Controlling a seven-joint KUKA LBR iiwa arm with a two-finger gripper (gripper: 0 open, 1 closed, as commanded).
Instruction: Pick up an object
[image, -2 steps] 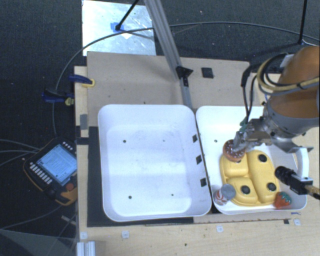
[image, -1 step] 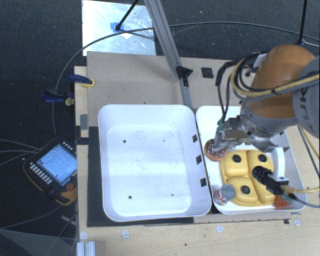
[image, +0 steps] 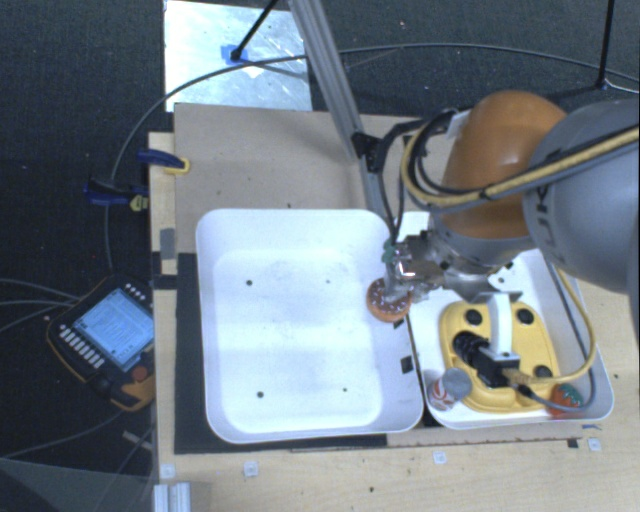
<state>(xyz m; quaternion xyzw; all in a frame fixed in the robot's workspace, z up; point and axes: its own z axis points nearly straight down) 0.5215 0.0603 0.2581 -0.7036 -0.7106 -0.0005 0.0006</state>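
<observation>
Camera view: the end effector (image: 398, 282) hangs over the seam between the two bins, just above a small round brown object (image: 384, 301). I cannot tell whether it grips the object.

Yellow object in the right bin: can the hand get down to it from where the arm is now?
Probably yes. The yellow object lies uncovered in the right bin, just below the hand, though the arm itself hides part of the bin.

A tan bench board (image: 260, 160) lies on dark carpet (image: 70, 90). Blue clamps (image: 160, 160) grip its left edge. A teach pendant (image: 108, 335) with a lit screen sits on the floor left, cables (image: 130, 150) trailing near it.
</observation>
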